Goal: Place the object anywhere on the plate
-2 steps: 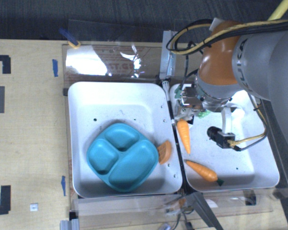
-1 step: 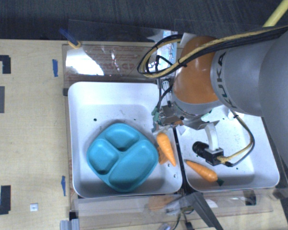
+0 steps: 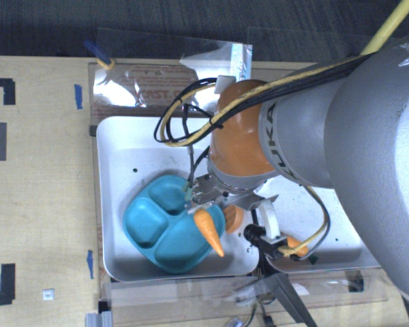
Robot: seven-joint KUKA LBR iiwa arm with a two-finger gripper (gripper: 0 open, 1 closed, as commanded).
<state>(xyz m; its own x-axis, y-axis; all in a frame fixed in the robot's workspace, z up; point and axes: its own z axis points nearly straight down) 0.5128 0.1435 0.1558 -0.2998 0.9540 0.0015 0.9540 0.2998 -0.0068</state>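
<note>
The carrot (image 3: 208, 230) hangs over the blue plate's (image 3: 150, 220) right rim, under the gripper (image 3: 206, 197), whose grip you can't judge, so the placing looks nearly, not surely, done.

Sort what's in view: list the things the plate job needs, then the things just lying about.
For the job: carrot, blue divided plate, gripper.

Lying about: orange piece beside the plate, orange item near the bin's right end, blue tape strips.
</note>
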